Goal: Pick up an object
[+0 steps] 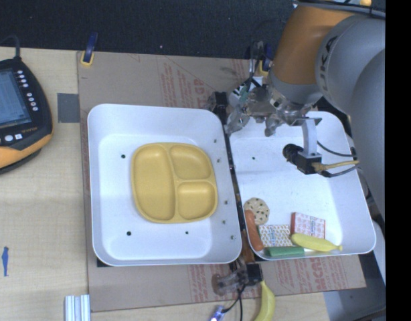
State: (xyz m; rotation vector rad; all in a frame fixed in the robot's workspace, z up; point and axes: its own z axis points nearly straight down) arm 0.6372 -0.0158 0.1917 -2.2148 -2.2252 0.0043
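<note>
The grey arm (pixel 339 52) with its orange band fills the upper right, its wrist hanging over the far edge of the right bin (pixel 346 192). Whether the fingers (pixel 269 120) stand wide or narrow cannot be told — the wrist hardware hides them, and nothing shows between them.

Left of the fingers lies the left bin (pixel 105 179), and in it a yellow divided plate (pixel 173 181) with three compartments, well apart from the fingers. Further left on the surface (pixel 31 212) sits a control pendant (pixel 15 112) with a screen.

The things to pick lie in the right bin's near corner, well below the fingers: a banana (pixel 314 243), with a green marker (pixel 286 251) just beside it, a small red-and-white box (pixel 308 225), a patterned packet (pixel 276 234), an orange carrot-like piece (pixel 252 231) along the bin's left wall, and a round cookie (pixel 257 210) — nearest the fingers of the group.
</note>
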